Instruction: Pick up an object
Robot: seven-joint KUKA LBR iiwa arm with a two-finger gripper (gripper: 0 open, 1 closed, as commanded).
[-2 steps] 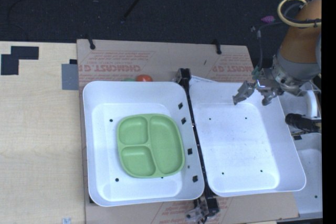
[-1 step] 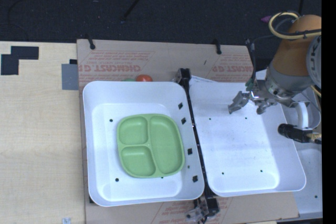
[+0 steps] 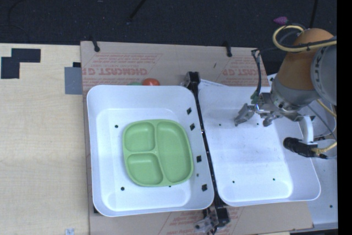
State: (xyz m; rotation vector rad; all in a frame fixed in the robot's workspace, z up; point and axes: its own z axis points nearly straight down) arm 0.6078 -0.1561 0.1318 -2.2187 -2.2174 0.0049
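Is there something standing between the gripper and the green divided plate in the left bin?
Yes. The gripper is above the right bin, and the green divided plate lies in the left bin. The raised bin rims and the black clips joining them lie between.

Reaches in from the right edge, orange band upper right, gripper [image 3: 255, 118] mid-right, fingers [image 3: 242, 116] spread apart.

Even overhead light, fairly bright on the white bins [image 3: 104, 118]; background behind them dark, nearly black. Soft shadows inside the bin walls, faint one beside the green plate [image 3: 158, 152]. Mild glare on bin rims. Slightly soft focus overall, low resolution.
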